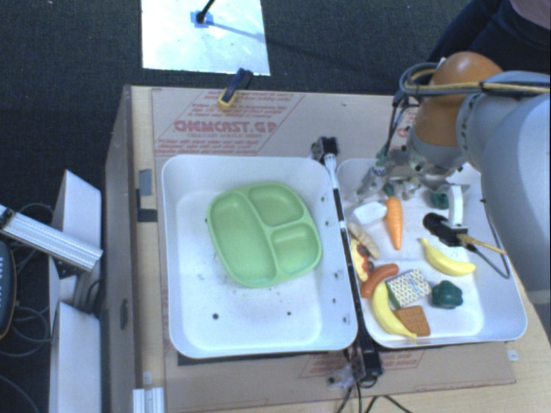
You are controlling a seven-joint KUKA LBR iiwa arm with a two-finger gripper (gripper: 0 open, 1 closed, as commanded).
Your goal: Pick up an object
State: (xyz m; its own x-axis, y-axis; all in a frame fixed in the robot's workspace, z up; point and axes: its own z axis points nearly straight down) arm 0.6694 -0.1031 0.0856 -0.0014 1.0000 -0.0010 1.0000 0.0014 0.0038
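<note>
A toy carrot [394, 222] lies in the right bin [508, 317], upright in view, among bananas [446, 259], a sausage, and other toy food. The gripper [389, 175] hovers just above the carrot's top end; whether it is open or closed cannot be told. This looks like the approach step; next it likely needs to descend and close. The left bin [185, 317] holds a green divided plate [263, 233].

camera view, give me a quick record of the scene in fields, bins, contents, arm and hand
left bin: holds a green divided plate
right bin: toy food, including a carrot, two bananas, a sausage, a cracker, a dark green piece
arm: reaches in from the right, over the right bin's far end
hand: low, just beyond the carrot's top; nothing seen held
</note>
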